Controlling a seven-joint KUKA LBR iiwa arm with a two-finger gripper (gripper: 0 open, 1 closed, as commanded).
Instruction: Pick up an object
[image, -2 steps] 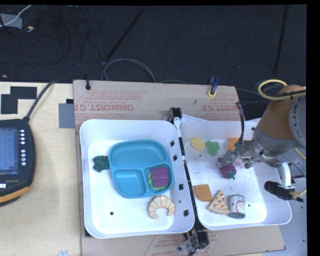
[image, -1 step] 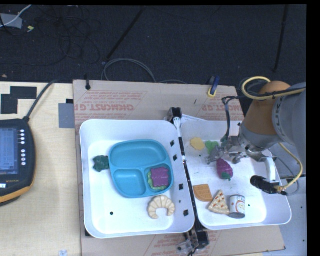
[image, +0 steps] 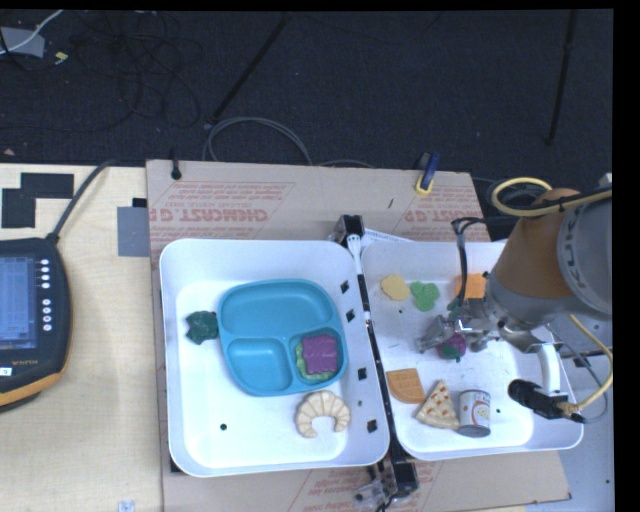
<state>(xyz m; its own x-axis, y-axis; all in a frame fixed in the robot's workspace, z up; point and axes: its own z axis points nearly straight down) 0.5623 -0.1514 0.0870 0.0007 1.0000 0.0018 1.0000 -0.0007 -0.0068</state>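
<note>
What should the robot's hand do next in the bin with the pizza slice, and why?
Probably a short lift straight up to test the grab. The gripper sits low in the right bin, right on a small purple object. I cannot tell whether it is caught. Nearby, the green piece and pizza slice lie apart.

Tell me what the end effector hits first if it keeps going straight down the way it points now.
Probably the small purple toy piece lying on the right white bin's floor, right at the end effector tips. Depth is hard to judge from this slanted view, so contact may already be close.
</note>
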